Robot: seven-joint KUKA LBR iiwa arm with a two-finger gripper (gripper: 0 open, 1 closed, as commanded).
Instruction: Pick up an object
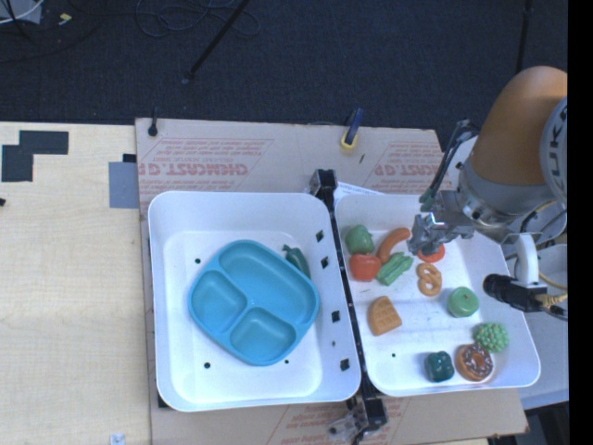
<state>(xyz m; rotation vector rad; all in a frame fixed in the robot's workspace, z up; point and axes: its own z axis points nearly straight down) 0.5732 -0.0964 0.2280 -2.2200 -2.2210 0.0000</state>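
Two white bins sat side by side. Left bin (176,248): blue divided plate (252,300), a dark green item (296,260) at its upper right edge. Right bin (519,364): green pepper (359,239), orange carrot (393,241), red tomato (364,267), green pod (395,268), pretzel (428,279), bread piece (384,315), donut (474,362). Gripper (428,236) stood low beside the carrot's right end, a red piece (434,254) just under it; jaw state could not be told.

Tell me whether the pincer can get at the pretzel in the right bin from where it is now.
Probably yes. The pincer hangs just above the pretzel in the right bin, with nothing lying over it. A red piece sits close beside it, so the fingers might nudge that on the way down.
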